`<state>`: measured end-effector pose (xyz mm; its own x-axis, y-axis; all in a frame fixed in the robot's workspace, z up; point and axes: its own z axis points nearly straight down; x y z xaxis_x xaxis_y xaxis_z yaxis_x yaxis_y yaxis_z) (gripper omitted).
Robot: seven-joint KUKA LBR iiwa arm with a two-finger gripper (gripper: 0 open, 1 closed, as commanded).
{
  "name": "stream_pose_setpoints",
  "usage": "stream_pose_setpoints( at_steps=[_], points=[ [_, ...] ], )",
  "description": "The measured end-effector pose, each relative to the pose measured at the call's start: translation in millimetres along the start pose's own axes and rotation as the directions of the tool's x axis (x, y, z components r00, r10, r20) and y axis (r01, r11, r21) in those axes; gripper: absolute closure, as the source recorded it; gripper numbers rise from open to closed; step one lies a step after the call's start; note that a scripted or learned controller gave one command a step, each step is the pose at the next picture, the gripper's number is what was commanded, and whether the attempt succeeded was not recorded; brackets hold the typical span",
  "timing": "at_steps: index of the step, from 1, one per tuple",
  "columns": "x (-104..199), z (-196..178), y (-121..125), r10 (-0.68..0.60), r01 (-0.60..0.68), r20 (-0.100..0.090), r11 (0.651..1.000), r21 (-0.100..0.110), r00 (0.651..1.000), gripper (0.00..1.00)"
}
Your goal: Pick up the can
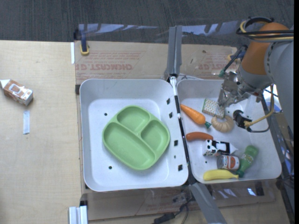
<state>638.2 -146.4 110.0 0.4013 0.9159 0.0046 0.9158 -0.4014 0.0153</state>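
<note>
Our gripper (227, 101) hangs over the croissant (221, 123) at the right bin's (275, 171) back, grip state unclear to us, well apart from the can (228, 162), so pickup remains undone.

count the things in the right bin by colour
orange: 1, orange toy carrot
red: 2, red toy sausage, red-labelled metal can
yellow: 1, yellow toy banana
green: 1, green plastic bottle
tan: 1, tan toy croissant
black-and-white: 1, toy cow
speckled: 1, square sponge
total: 8

The arm (268, 55) is cut off by the right edge. Its tool (227, 99) hangs over the right bin (266, 171), its fingertips too small to make out. The can (228, 162) lies partly behind the banana (220, 175), its label unreadable.
</note>
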Motion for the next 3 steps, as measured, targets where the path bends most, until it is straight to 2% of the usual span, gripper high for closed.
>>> stream_pose_setpoints(
  at_steps=[1,2,3],
  points=[
    [0,0,0,0.0,0.0,0.0,1.0,0.0,1.0,0.0],
    [-17,11,-9,-0.008,0.008,-0.001,1.0,0.002,1.0,0.0],
    [-17,1,-8,-0.007,0.007,-0.001,1.0,0.001,1.0,1.0]
  ],
)
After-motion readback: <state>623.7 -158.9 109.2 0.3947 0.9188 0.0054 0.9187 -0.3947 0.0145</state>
